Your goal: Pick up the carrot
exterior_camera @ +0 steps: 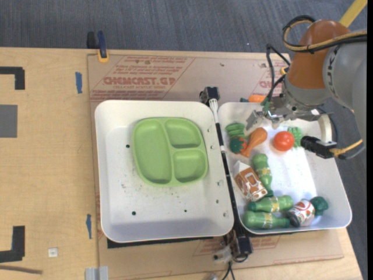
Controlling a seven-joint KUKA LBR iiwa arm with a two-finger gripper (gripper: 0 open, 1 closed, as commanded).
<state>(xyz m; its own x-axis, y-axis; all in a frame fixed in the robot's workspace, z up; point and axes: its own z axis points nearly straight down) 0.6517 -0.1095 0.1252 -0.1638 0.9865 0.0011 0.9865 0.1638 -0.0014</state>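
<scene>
Nearest: green bottles (269,205) and glossy red-white can (302,212) lying in right bin (333,186), brown carton (251,183) just above. Left bin (113,156) holds smooth green divided plate (170,150). Carrot (253,139), orange tapered with green top, near right bin's far-left corner, beside round tomato (283,140). Gripper (269,113) hangs just above carrot, fingertips lost in clutter, can't tell if spread or pinched, nothing visibly held.

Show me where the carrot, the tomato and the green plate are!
carrot (254,137): camera view, on its orange body, in the right bin.
tomato (283,141): camera view, on the middle of its red skin.
green plate (152,153): camera view, on its big left compartment, in the left bin.
</scene>
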